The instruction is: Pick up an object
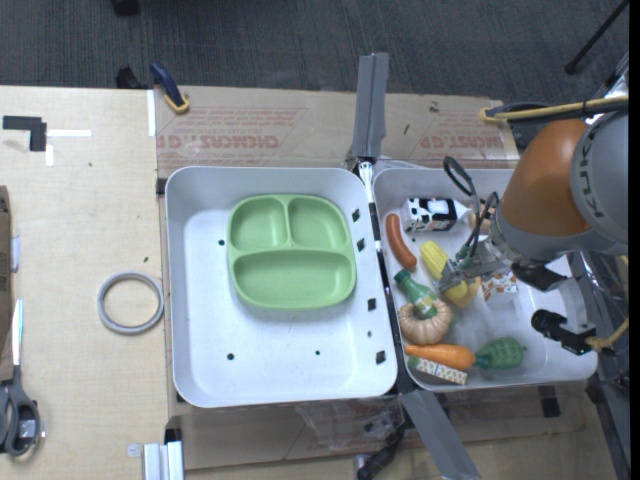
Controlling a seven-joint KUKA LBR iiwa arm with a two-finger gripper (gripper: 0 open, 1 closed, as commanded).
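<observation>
On the bench at far left lies a grey tape ring (131, 302). The left bin (200, 368) holds a green divided plate (292, 251). The right bin (560, 363) holds a sausage (400, 241), corn (434, 259), a small pumpkin (425, 319) and a carrot (440, 354). The arm (560, 183) leans in from the right (orange band up), its gripper (468, 266) low beside the corn; whether it grips anything I cannot tell.

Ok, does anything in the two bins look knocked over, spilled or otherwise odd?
Nothing stands out. The green plate lies flat in the left bin; the toy food, such as the carrot and sausage, sits loosely piled inside the right bin.
</observation>
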